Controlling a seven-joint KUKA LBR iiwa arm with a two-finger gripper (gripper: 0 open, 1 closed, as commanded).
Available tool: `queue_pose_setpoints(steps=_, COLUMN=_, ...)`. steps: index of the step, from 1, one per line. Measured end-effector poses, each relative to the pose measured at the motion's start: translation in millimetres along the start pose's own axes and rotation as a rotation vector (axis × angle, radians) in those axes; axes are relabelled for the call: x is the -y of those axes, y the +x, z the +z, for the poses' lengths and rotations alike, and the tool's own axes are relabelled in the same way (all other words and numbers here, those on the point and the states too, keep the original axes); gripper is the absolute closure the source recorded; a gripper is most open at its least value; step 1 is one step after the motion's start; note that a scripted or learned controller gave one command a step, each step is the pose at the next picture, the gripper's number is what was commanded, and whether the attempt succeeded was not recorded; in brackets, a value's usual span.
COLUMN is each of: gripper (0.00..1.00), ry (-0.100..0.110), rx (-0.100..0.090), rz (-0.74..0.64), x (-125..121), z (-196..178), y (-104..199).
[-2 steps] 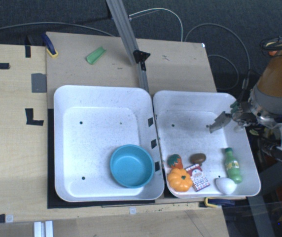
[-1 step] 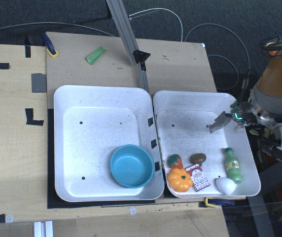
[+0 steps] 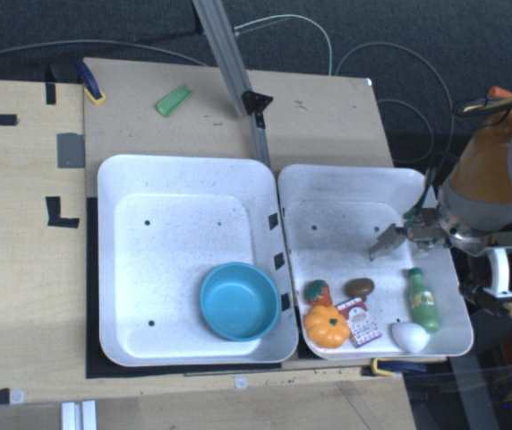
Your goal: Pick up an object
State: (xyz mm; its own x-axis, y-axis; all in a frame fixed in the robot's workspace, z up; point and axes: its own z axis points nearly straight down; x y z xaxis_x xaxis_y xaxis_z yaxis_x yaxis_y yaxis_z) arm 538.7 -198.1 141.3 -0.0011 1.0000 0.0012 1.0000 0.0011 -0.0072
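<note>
Hovering in the right bin (image 3: pixel 345 182), the gripper (image 3: pixel 390 240) has its jaws apart and empty; just below them the brown object (image 3: pixel 359 287) could slip aside, being small and rounded

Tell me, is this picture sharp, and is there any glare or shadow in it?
The camera view is soft overall: the label on the small packet is unreadable. Light is even, with only faint shadows, such as under the blue bowl. The white bins look bright but not blown out. The gripper looks slightly blurred.
</note>
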Motion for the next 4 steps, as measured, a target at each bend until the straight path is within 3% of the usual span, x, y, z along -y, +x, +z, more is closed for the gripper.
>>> queue_pose_setpoints(steps=1, gripper=0.00, ry=-0.005, rx=0.002, rz=0.000, x=0, z=52, y=1)
queue_pose_setpoints(steps=2, gripper=1.00, ry=-0.004, rx=0.000, rz=-0.002, x=0, z=41, y=1)
queue_pose_setpoints(steps=4, gripper=1.00, ry=-0.010, rx=0.003, rz=0.000, x=-7, z=-54, y=2)
